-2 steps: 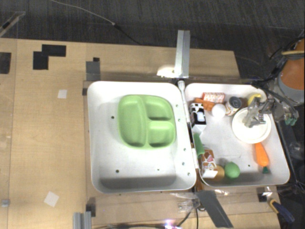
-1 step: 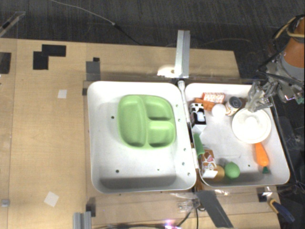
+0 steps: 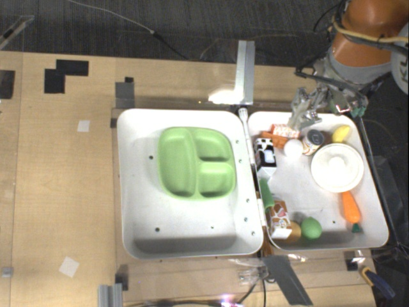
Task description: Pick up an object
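The hand [image 3: 311, 112] hangs at the right bin's [image 3: 374, 232] upper edge; whether it is open or closed I cannot tell. Just below lies a small white ball [image 3: 293, 148]: probably light, smooth, rolling; pinch across its middle.

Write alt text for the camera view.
A grey-and-orange robot arm's end effector hovers over the back of the right bin, which holds a white bowl, carrot and green ball. The left bin holds a green divided plate.
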`<state>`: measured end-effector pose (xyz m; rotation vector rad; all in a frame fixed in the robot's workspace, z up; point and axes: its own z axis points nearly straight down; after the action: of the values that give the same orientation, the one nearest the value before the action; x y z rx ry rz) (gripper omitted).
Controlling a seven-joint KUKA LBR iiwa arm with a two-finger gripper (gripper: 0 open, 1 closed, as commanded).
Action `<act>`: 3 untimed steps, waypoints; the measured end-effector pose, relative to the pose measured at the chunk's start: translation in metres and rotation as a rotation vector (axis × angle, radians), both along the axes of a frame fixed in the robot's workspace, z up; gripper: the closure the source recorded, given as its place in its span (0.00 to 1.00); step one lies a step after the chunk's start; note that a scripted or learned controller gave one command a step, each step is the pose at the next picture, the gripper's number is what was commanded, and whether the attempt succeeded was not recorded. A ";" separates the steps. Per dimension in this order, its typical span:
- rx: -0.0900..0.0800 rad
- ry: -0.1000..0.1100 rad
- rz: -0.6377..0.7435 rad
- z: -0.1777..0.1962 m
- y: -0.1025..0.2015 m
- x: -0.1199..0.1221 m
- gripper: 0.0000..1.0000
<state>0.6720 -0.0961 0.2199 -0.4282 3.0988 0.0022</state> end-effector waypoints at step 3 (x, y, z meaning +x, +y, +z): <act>-0.009 0.004 0.573 0.003 -0.109 -0.073 1.00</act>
<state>0.5987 -0.2055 0.2226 -1.2897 2.8566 -0.0055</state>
